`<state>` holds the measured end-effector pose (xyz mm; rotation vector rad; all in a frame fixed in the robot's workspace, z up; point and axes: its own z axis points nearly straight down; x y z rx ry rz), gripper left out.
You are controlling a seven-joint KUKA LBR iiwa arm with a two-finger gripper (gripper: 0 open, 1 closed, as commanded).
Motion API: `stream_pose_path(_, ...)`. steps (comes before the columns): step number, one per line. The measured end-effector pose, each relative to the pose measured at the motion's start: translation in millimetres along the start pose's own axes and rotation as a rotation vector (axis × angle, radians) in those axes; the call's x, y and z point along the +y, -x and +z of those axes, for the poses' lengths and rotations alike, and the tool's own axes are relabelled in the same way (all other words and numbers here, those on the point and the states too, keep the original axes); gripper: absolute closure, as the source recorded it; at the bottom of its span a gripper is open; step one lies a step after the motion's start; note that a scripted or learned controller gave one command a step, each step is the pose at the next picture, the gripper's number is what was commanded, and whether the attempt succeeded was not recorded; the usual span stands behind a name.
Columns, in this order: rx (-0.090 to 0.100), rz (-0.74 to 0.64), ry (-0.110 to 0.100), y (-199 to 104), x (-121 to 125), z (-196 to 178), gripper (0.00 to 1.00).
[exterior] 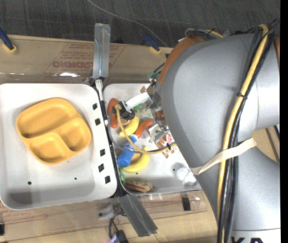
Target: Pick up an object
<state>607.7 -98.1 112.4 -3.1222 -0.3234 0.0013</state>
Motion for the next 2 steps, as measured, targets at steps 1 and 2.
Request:
stream_pose_path(1,-0.007,-0.001,-0.001,29,-2,23,0.0)
stream_pose_path(2,-0.002,0.001,0.0,5,-6,22,0.0)
